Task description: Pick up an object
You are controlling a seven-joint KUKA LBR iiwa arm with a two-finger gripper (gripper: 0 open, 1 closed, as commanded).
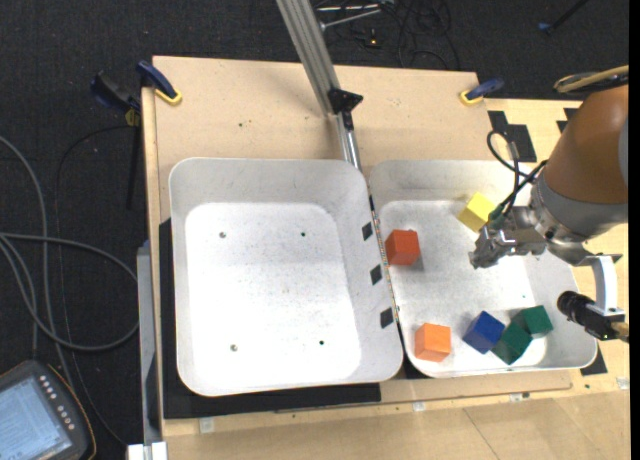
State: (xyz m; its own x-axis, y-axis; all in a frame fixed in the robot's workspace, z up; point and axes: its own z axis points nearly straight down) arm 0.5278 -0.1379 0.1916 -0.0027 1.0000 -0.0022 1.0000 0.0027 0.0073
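Observation:
The right bin (440,198) holds several small blocks. A red-orange block (402,246) sits near its left wall, and an orange block (432,341) lies near the front left corner. A blue block (485,331) and two green blocks (524,332) cluster at the front right. A yellow block (479,210) rests toward the back right, right beside the gripper. My gripper (487,248) hangs over the right bin's middle right, just below the yellow block. No block shows between its fingers.
The left bin (200,248) stands beside the right one, with black clips along the shared wall. A slanted metal pole (305,28) runs from the top to the bins' back junction. The arm's body (595,163) covers the right bin's far right edge.

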